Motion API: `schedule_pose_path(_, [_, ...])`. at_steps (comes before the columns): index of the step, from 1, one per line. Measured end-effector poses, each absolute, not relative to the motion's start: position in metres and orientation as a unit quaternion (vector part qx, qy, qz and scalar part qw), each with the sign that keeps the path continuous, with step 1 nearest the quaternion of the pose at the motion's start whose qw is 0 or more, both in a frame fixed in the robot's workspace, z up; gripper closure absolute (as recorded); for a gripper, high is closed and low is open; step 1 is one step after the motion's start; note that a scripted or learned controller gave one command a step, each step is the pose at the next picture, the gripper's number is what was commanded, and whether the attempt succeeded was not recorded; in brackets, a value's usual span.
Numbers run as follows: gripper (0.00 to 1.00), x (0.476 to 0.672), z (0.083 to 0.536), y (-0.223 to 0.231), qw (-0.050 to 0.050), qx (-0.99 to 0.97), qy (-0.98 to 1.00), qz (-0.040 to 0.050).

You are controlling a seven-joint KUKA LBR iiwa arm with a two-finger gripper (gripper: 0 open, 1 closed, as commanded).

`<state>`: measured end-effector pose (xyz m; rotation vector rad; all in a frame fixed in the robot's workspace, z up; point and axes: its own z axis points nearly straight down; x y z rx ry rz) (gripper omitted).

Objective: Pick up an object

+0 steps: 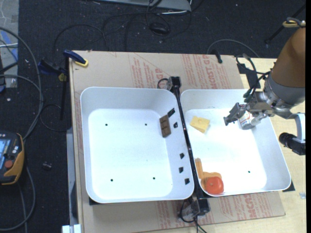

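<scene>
Camera view: right bin point(272, 144) holds yellow block point(199, 124), red ball point(213, 184).

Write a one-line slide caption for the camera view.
Grey arm's claw hovers over the right bin, which holds a yellow block and a red ball; a brown block lies in the left bin.

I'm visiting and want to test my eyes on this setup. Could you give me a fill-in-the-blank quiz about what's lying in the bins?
1. The yellow block lies in the ____ bin.
2. The brown piece rests in the ____ bin.
3. The red-orange object sits in the right bin, in the near ____ corner.
4. The gripper hangs over the ____ bin.

Missing words: right; left; left; right
</scene>
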<state>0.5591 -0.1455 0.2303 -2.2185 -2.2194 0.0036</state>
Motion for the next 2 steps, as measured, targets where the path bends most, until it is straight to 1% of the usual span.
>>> schedule_pose_path(1, [0.00,0.566,0.185,-0.143,0.001,-0.707,-0.707,0.0008])
schedule_pose_path(2, [0.00,0.564,0.142,-0.145,0.002,-0.707,-0.707,0.0011])
